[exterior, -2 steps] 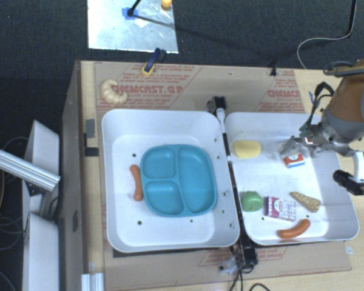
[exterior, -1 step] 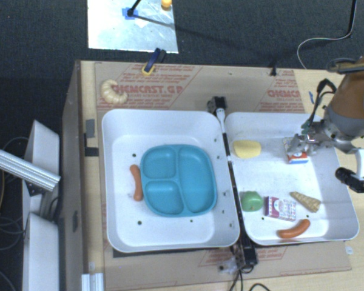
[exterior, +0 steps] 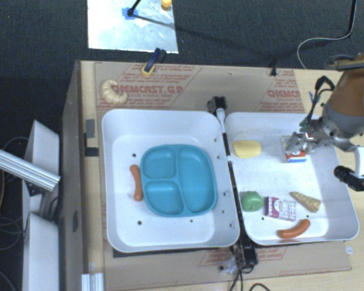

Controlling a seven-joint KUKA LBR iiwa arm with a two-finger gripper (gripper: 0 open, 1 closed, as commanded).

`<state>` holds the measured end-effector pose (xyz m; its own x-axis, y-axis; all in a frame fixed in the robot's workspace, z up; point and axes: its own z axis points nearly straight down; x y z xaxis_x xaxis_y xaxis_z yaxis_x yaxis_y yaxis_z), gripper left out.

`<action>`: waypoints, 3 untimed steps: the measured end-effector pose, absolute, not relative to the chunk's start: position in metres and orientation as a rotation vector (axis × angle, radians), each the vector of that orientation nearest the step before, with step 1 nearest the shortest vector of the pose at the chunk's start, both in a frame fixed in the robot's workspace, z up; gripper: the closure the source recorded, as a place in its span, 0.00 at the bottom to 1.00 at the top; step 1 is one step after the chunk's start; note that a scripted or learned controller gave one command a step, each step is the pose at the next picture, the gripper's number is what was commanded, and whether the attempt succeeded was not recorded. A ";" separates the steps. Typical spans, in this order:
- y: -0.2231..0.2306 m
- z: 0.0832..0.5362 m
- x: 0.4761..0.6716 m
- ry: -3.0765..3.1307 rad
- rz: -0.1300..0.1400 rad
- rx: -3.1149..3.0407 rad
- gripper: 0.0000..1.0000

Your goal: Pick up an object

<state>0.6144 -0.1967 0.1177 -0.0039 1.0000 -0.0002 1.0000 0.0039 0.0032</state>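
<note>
In the right bin (exterior: 340,190), toward its far right part, the arm (exterior: 352,99) comes in from the right, its grey body and orange band above the rim, the wrist bent down and leftward. The jaws (exterior: 296,143) hang low over a small carton (exterior: 296,156), white with red and blue marks, which lies right under the metal tips. Whether the jaws are released or clenched I cannot tell; the tips blur into the carton, and nothing shows clearly between them.

Left of the carton lies a yellow block (exterior: 247,148), pale and rounded, its long axis running left to right. Nearer the camera than the carton, a tan cone (exterior: 306,201) lies on its side, point toward the left, long axis slanting down to the right. Left of the cone sits a purple and white packet (exterior: 279,208), lying flat, and just left of that a green lump (exterior: 251,200). Nearest the front rim, below the packet, an orange sausage (exterior: 293,228) lies with its long axis left to right, right end tipped slightly up.

Left of the carton, across the divider, the left bin (exterior: 118,162) holds a blue tray (exterior: 178,179) with four sections. Just left of the tray a second orange sausage (exterior: 136,182) lies with its long axis running front to back.
</note>
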 end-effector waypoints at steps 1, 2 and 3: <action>-0.206 0.144 0.609 2.221 0.003 2.217 1.00; -0.181 0.221 0.653 2.223 0.006 2.212 1.00; -0.129 0.204 0.621 2.227 0.002 2.216 1.00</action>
